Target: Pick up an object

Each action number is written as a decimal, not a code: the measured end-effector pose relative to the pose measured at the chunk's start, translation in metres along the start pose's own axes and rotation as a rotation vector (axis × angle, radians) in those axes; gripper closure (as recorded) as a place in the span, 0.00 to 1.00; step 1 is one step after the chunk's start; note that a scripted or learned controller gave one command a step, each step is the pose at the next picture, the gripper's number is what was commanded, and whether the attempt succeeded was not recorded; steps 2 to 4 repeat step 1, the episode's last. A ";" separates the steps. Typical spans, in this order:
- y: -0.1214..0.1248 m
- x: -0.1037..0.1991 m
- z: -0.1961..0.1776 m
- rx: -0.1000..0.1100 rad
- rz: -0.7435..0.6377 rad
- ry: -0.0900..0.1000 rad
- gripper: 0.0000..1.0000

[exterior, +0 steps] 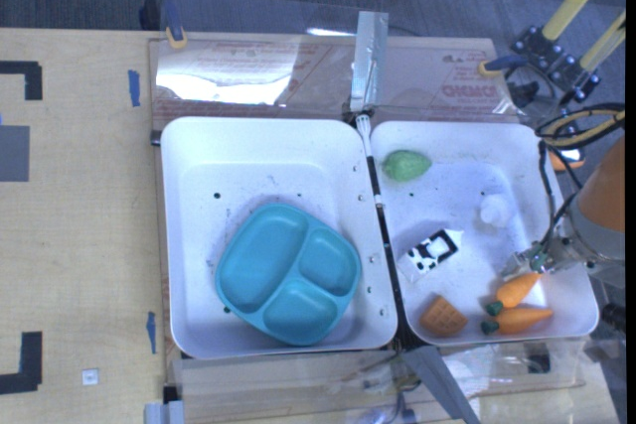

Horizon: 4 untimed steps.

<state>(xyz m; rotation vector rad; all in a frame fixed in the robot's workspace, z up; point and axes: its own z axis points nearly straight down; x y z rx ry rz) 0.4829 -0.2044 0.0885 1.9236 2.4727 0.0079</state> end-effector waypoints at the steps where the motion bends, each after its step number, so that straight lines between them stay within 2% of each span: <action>1: 0.027 0.046 -0.105 0.005 0.184 0.002 1.00; 4: 0.027 0.046 -0.105 0.005 0.184 0.002 1.00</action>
